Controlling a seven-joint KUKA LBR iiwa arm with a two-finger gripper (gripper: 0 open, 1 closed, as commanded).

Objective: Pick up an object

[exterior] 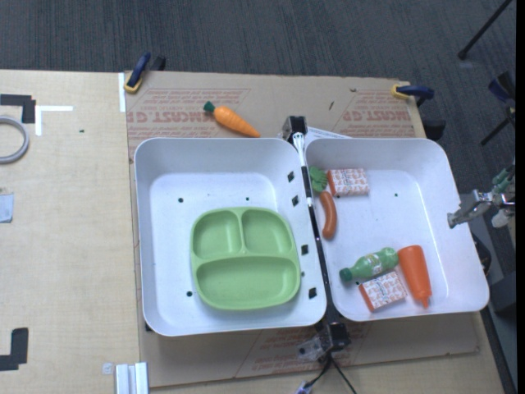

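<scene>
The right bin (426, 179) holds several small things. A red-and-white carton (349, 181) lies at its far left, with a small green item (317, 178) beside it. Just below, a brown sausage (328, 214) lies along the divider. Toward the front, a green bottle (369, 264) lies on its side, touching a second red-and-white carton (383, 290). An orange carrot (416, 274) lies to their right. In the left bin (164, 187) sits a green divided plate (244, 258).
Another toy carrot (232, 119) lies on the cardboard behind the left bin. Black clips (295, 126) hold the bins together at the back and front. Blue-and-yellow clamps (138, 72) pin the cardboard. A metal fixture (480, 206) juts in by the right bin's outer rim.
</scene>
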